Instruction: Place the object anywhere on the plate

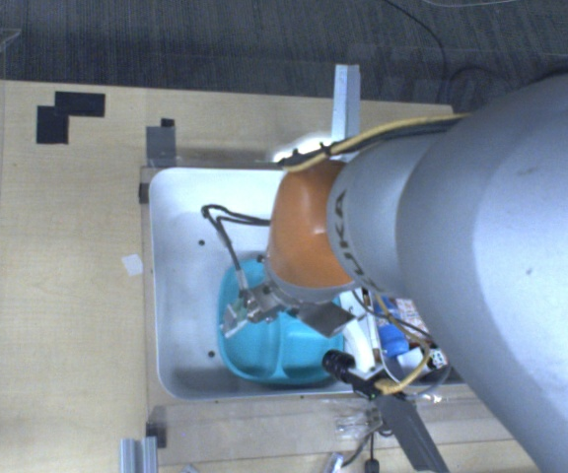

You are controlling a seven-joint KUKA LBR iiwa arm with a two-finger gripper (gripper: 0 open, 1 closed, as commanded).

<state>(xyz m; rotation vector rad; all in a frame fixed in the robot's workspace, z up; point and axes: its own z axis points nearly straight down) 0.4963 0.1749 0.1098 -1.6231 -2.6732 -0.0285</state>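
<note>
A blue plate (pixel 264 351) lies in the near part of the left white bin (pixel 180 264). The arm's orange band and wrist hang right over it and cover its right half. My gripper (pixel 248 308) shows as a bit of grey metal just above the plate's left part. The wrist hides what is under it, so I cannot make out any object at the gripper or on the plate.
The big grey arm covers the right bin almost entirely. A black cable (pixel 220 227) loops over the left bin's floor toward the wrist. A metal post (pixel 346 101) stands behind the bins. The bench (pixel 57 264) to the left is bare wood.
</note>
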